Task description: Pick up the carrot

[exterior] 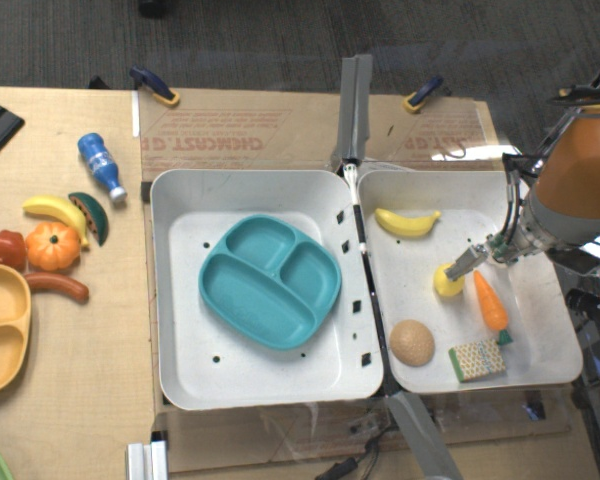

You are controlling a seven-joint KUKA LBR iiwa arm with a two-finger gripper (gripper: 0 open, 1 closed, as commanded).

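1. Carrot, an orange tapered toy with a small green stub at its lower end (491, 304), is lying flat on the floor of the right-hand shallow white bin (540, 363), tip pointing up-left, free of any grasp.
2. Two-finger gripper (470, 264) is reaching in from the right on the grey arm with the orange band (578, 168); it is hanging just up-left of the carrot's narrow tip, beside a small yellow rounded fruit (447, 282).
3. Fingers: I cannot tell how far open they are; the slanted view is showing one grey piece angled toward the yellow fruit, and nothing is visibly held between them.
4. Neighbours crowding the target: a tan egg-shaped object (412, 342) lower left, a green-and-tan rectangular sponge block (477, 360) just below the stub, and a yellow banana (407, 222) well apart at the top.
5. Judgement: the gripper is sitting nearer the yellow fruit than the carrot's middle, so a shift down-right seems needed, since closing here is risking the wrong item.
6. Teal three-compartment plate (270, 281) is occupying the left-hand white bin (175, 268).
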